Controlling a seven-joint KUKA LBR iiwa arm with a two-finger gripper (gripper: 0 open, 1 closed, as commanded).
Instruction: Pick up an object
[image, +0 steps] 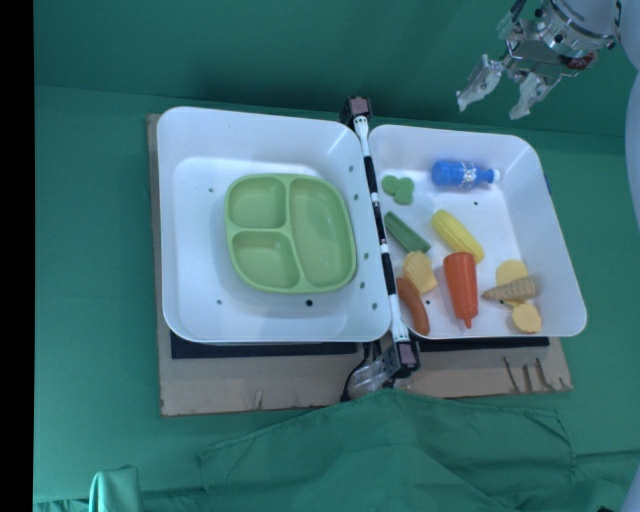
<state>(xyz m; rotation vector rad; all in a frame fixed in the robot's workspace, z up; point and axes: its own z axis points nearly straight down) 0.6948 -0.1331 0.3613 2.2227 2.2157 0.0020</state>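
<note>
Claw: spread, nothing between its fingers, above right bin's far edge.
Blue bottle: lying in right bin, near claw.

Your arm enters at the top right corner of the camera view, its pale grey body running down the right edge and its metallic wrist angled toward the left. Your gripper hangs from that wrist with its two light-coloured fingers spread apart and pointing down and to the left, nothing between them. You see it poised high in the frame, above the green backdrop and apart from everything below it.
</note>
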